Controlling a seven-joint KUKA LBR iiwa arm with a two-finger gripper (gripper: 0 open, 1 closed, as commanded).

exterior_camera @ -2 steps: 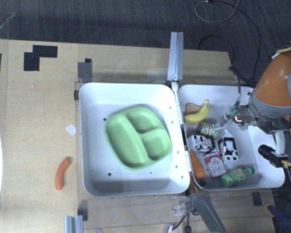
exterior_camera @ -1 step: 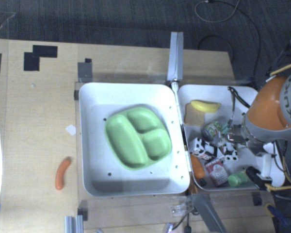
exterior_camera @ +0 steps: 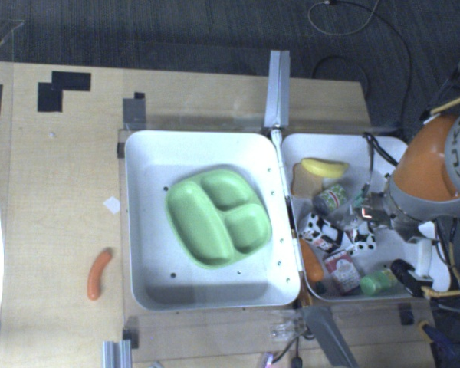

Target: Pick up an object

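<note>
Gripper point(exterior_camera: 366, 215), jaw state indiscernible, over 1 cow-patterned toy point(exterior_camera: 322, 232): probably soft and light; grasp across its body.

We look down from one fixed camera high above the pale wooden bench point(exterior_camera: 54, 205), tilted slightly. The left shallow white bin point(exterior_camera: 146, 205) sits near centre; the bench's far edge and dark carpet lie beyond it, toward the top.

- The grey arm point(exterior_camera: 445, 167) reaches in from the right, its orange band uppermost
- The gripper point(exterior_camera: 366, 215) points left and downward at its end
</note>
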